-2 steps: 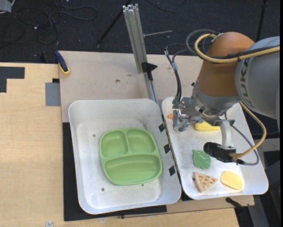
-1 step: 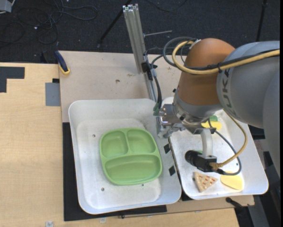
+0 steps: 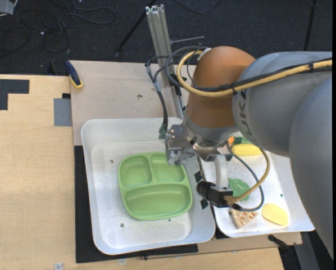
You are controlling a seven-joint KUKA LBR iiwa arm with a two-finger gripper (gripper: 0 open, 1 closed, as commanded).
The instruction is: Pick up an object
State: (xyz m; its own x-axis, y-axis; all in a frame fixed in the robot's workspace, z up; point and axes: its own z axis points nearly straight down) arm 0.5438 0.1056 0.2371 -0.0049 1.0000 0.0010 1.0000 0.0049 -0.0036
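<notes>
A green divided plate (image 3: 154, 187) lies flat in the left white bin (image 3: 100, 207). My gripper (image 3: 176, 153) hangs low over the plate's far right corner, at its rim. The wrist and the orange band above it hide most of the gripper. I cannot tell whether it touches the plate. In the right bin (image 3: 281, 191) I see a yellow corn cob (image 3: 246, 149), a green leafy piece (image 3: 239, 187), a pizza slice (image 3: 244, 217) and a yellow lemon-like piece (image 3: 275, 214), partly hidden by the arm.
The grey arm covers much of the right bin. An aluminium post (image 3: 159, 44) rises behind the left bin. A blue and yellow tool (image 3: 74, 75) lies on the bench at the back left.
</notes>
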